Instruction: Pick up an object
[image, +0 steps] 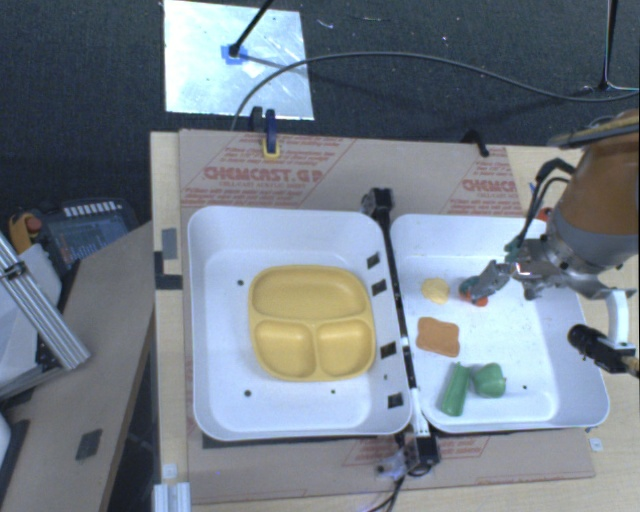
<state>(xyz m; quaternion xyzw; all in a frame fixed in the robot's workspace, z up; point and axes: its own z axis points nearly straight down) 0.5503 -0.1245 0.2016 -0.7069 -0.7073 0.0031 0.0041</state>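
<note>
Reaching in from the right, the gripper sits low over the upper part of the right bin, its grey fingers pointing left and slightly down toward the bin floor, with the grey arm and its orange band rising behind it. A small reddish-orange bit shows right at the fingertips, but it is too small and blurred to tell whether it is an object or part of the tool, so whether the gripper is clenched, released or grasping anything cannot be told. Just left of the fingertips, apart from them, lies a small yellow piece, roundish with no clear long axis. Below it rests an orange piece, a flat oblong whose long axis runs roughly left to right, tilted down a little toward the right. Nearer the front wall lies a green piece, a stick with its long axis close to upright in the view, leaning right at the top, and touching its upper right is a rounder green lump. The left bin holds a yellow divided tray with one wide compartment at the back and two smaller ones in front.
</note>
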